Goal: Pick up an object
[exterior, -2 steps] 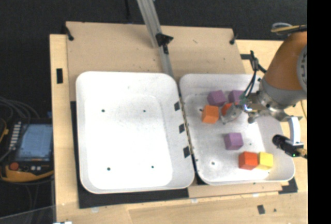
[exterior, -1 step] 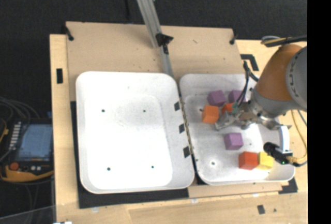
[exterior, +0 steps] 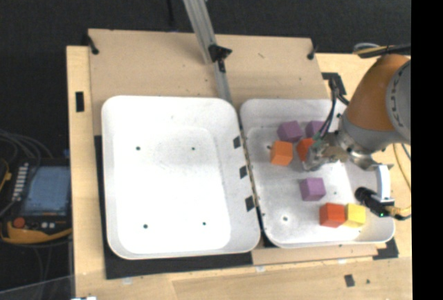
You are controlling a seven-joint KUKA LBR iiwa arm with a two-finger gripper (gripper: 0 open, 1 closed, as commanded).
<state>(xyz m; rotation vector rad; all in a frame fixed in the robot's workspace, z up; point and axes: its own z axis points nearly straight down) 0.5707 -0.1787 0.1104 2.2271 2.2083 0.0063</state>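
Starting at your nine o'clock, the left shallow white plastic bin [exterior: 173, 174] sits beside the right shallow white plastic bin [exterior: 291, 229], which holds all the blocks. In that right bin, an orange foam cube [exterior: 282, 153] lies toward ten o'clock, with a purple foam cube [exterior: 290, 130] just beyond it at eleven. Near the centre sits a second purple foam cube [exterior: 312, 188]. The two-finger gripper [exterior: 313, 156] is down just right of the orange cube, against a darker orange block [exterior: 304, 148] (whether its fingers grip anything, you cannot tell). At five o'clock, a red foam cube [exterior: 333, 215] touches a yellow foam cube [exterior: 356, 214].
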